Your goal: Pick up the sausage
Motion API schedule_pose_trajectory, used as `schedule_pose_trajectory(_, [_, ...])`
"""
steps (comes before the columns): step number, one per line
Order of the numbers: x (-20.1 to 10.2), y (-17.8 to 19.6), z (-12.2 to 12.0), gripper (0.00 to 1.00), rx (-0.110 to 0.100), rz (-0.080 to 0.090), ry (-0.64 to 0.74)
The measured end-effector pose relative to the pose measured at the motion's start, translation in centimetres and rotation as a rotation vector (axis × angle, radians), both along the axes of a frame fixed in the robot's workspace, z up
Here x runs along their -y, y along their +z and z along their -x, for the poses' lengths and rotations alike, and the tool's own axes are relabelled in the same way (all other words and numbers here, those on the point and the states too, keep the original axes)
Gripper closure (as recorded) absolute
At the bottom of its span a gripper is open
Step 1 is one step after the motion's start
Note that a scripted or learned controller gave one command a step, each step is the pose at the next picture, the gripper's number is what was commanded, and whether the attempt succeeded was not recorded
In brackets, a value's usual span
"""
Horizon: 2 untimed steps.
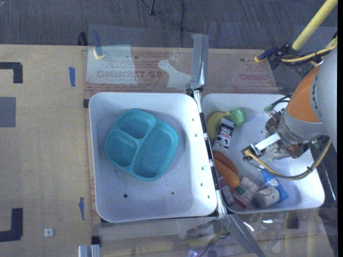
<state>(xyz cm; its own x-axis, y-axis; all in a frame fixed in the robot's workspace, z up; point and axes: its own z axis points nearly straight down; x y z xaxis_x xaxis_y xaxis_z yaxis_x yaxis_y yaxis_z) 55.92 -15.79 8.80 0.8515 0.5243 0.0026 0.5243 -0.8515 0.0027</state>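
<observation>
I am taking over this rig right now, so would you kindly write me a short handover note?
Claw: hangs over the middle of the right bin, nothing seen in it; whether it is open is unclear.
Sausage: orange-brown, lies along the right bin's left wall, among a banana, a green ball and small packets.
Left bin: holds a blue divided plate.
Done: nothing lifted. Left: grasp and raise the sausage.

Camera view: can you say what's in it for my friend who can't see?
A robot gripper hovers over the right bin of toy food, near an orange sausage. The left bin holds a blue plate.
</observation>
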Motion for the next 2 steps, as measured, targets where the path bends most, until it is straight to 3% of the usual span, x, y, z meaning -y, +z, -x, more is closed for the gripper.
schedule_pose_trajectory(1, [0.0, 0.9, 0.0, 1.0, -0.002, 0.0, 0.0])
schedule_pose_trajectory(2, [-6.3, 0.1, -5.9, 1.0, 0.005, 0.006, 0.571])
